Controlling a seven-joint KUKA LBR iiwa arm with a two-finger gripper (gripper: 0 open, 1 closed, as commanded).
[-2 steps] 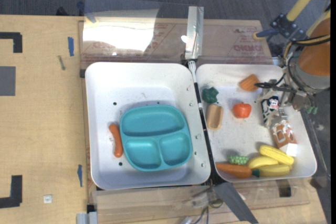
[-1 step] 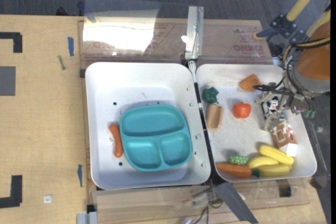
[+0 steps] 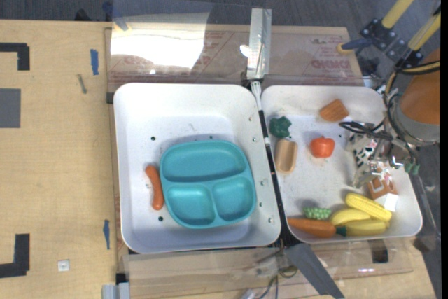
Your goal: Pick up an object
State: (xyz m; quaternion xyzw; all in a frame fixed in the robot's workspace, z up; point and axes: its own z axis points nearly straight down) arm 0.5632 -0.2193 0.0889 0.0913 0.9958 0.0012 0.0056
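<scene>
1. Layout. I see two white bins side by side on the counter (image 3: 49, 150). The arm (image 3: 422, 103) enters from the right and sits over the right edge of the right bin (image 3: 308, 100).

2. Gripper. The gripper (image 3: 374, 163) hangs low over the right side of the right bin, wrapped in cables. From this view I am unable to read whether it is spread or closed, and I see nothing clearly held in it.

3. Objects, right bin.
- A black-and-white spotted toy (image 3: 361, 154) lies just beside the gripper, on its left.
- A brown-and-white toy (image 3: 381, 185) lies just below the gripper; contact is not readable.
- The corn (image 3: 368, 206) and the banana (image 3: 358, 225) lie together at the near right corner.
- The grapes (image 3: 318, 212) touch the carrot (image 3: 311, 226) along the near wall.
- The tomato (image 3: 322, 147) sits mid-bin, apart from the rest.
- An orange cracker (image 3: 334, 110) lies near the far wall.
- A green toy (image 3: 281, 127) and a tan roll (image 3: 285, 155) lie by the left wall, the roll nearer to me.

4. Objects, left bin (image 3: 133, 108).
- A teal plate (image 3: 208, 182) with three compartments sits at the centre.
- An orange sausage (image 3: 155, 187) lies just beside the plate's left rim.
</scene>
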